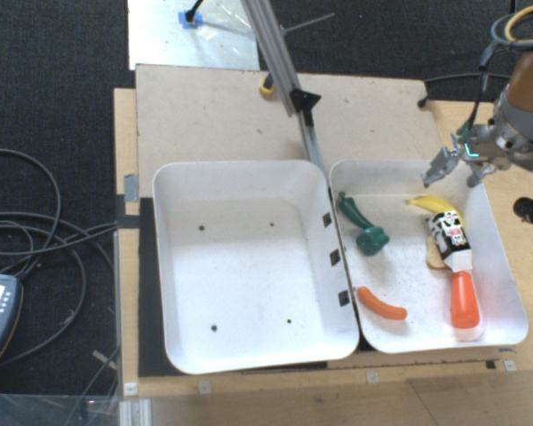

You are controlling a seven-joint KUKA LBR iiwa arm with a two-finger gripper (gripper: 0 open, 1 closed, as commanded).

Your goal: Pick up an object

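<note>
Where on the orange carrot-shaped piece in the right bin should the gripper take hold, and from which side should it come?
Grip the orange carrot-shaped piece across its middle, coming straight down from above. It lies flat and slim on the right bin floor, apart from the other items, so fingers closing across its narrow width should fit. The gripper hangs open over the bin's far edge.

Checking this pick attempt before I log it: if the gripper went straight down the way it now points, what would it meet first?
Most likely the banana, which lies just below the open gripper at the far end of the right bin. Depth is hard to judge from this slanted view, so it could instead land on bare bin floor beside the banana.
</note>
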